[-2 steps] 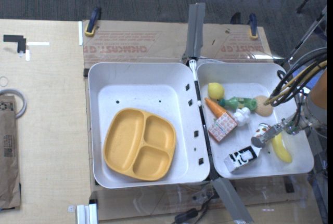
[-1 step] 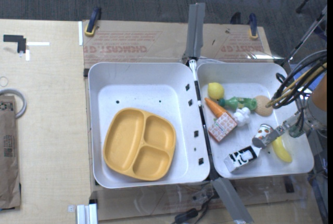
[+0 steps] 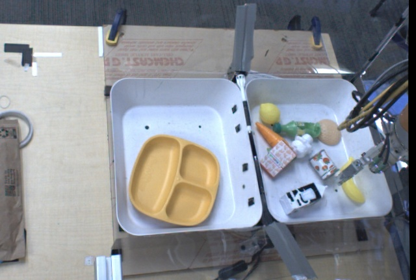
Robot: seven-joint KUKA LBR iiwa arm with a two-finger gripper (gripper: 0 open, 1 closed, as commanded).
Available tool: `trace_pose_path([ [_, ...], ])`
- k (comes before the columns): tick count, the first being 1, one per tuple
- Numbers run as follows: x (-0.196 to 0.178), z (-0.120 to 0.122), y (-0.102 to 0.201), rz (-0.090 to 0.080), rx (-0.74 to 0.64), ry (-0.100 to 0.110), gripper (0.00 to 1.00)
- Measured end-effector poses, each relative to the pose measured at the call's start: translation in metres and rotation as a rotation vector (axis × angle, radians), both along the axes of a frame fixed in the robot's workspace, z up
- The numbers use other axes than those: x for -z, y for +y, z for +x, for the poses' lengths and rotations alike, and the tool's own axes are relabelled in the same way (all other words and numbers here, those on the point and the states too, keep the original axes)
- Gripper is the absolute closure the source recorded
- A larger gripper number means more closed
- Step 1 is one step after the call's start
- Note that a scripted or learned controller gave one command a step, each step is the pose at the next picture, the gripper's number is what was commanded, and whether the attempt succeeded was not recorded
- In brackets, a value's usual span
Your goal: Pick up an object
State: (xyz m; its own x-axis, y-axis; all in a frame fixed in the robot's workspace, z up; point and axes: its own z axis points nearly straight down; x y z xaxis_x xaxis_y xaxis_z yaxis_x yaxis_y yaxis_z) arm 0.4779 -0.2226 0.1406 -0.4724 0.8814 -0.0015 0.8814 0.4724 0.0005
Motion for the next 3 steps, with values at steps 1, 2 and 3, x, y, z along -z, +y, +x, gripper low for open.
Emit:
trace_pose_path([
  [1,0.0500,0.0208,0.0045,0.006,0.168,0.004,0.00],
  [2,0.0500,0.0208,0.0044,0.006,0.168,0.004,0.00],
  [3,0.0413,0.0210,0.0037,0.004,0.169,0.003,1.00],
])
